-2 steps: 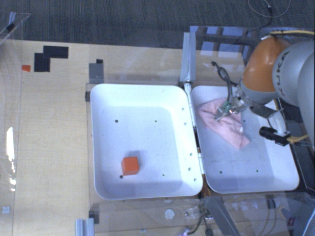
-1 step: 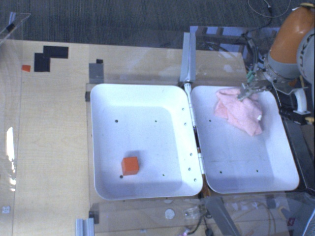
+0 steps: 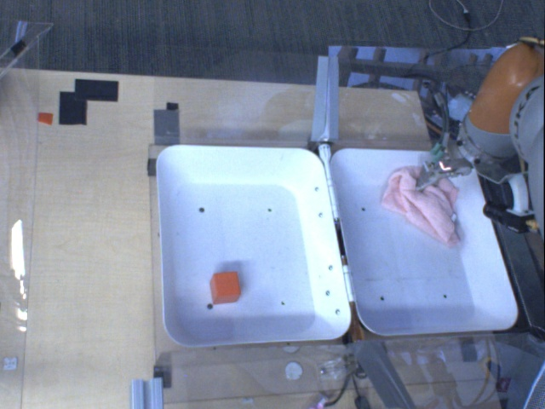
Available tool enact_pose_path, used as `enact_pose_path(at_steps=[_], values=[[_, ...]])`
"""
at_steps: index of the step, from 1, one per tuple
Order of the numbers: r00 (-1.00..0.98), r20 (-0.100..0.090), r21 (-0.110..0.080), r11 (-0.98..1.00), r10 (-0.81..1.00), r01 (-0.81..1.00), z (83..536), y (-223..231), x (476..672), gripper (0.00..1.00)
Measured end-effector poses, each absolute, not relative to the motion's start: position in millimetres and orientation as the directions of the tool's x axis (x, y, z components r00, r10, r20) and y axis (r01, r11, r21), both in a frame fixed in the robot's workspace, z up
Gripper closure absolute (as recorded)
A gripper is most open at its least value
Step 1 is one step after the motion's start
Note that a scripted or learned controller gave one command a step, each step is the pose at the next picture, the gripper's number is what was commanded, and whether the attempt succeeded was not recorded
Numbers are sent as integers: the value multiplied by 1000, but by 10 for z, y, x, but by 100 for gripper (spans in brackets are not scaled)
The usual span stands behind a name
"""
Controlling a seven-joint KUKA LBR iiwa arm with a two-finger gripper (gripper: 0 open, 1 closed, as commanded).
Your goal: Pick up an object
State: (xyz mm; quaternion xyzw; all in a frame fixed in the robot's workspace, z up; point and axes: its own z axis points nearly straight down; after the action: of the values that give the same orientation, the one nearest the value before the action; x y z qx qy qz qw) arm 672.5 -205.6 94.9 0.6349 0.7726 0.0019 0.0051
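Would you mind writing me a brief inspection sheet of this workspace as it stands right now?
Surface: wooden bench bearing two white bins, left bin and right bin, side by side.
Job's things: orange block in the left bin, near its front; pink cloth, crumpled, in the right bin's far part.
Clutter: black shapes and a small orange tag on the bench at far left.
Gripper: gripper at the cloth's upper edge.
Cables: thin loop on the floor; bundle beside the arm.
Surroundings: dark floor.

Arm (image 3: pixel 511 100) cut off at right edge; claw (image 3: pixel 439 167) tips too small to read.
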Motion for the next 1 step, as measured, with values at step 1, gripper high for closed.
enact_pose_path(at_steps=[1], values=[[-433, -16, 21, 433, 901, 901, 964, -1801, 6344, 0]])
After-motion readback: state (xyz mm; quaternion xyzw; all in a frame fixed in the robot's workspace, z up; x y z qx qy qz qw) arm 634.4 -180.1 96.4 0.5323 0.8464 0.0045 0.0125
